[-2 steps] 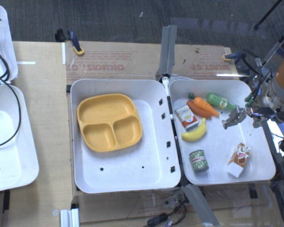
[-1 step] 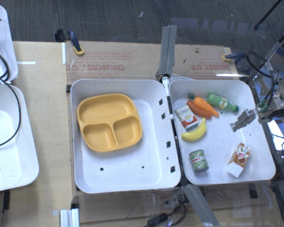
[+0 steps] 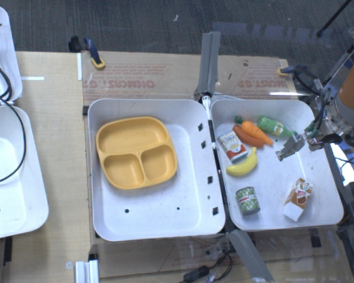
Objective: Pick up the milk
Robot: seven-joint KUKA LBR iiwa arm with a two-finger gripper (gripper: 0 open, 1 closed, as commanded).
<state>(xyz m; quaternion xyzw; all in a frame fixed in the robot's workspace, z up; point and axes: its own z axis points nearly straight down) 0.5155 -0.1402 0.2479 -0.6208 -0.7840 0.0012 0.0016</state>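
Though near gripper [image 3: 285,150], milk [image 3: 232,145] (seemingly) apart

Sitting in two white bins [image 3: 100,217]: one yellow divided plate [image 3: 137,152], two cartons [image 3: 232,145], one carrot [image 3: 252,134], one banana [image 3: 243,165], one green bottle [image 3: 271,125], one can [image 3: 247,200].

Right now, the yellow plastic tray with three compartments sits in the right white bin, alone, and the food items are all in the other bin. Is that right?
Not quite. The camera view shows the yellow plastic three-compartment tray in the left white bin, not the right. It is alone there, and the food items, such as the yellow banana and the orange carrot, are all in the other bin.
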